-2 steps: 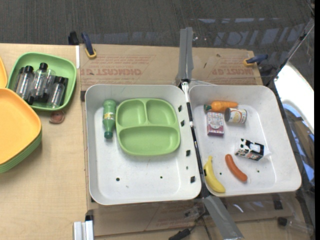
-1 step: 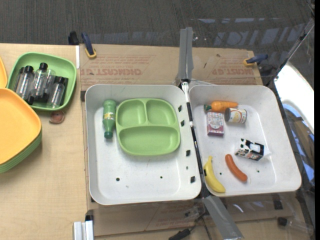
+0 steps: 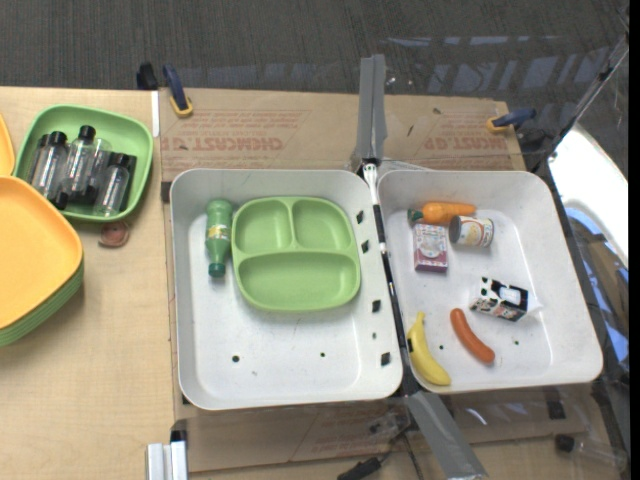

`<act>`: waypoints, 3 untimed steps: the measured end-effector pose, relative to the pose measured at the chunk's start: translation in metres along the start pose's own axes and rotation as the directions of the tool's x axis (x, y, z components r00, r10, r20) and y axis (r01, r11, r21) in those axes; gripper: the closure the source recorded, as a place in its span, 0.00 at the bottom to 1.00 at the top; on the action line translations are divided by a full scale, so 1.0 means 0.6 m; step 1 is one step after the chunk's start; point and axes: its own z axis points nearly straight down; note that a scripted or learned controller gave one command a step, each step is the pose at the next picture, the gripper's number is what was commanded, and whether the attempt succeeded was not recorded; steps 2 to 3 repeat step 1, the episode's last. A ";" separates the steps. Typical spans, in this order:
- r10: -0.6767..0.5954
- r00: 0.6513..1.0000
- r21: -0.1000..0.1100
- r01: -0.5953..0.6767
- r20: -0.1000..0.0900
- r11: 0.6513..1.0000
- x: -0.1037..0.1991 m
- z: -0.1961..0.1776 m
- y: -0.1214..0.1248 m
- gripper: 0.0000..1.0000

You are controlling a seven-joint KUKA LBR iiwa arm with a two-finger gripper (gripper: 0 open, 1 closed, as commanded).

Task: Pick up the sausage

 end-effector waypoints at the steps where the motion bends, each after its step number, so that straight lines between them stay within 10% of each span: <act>1: -0.006 1.000 -0.001 0.006 -0.001 1.000 0.013 0.000 0.001 1.00; 3: -0.006 1.000 -0.001 0.006 -0.001 1.000 0.013 0.000 0.001 1.00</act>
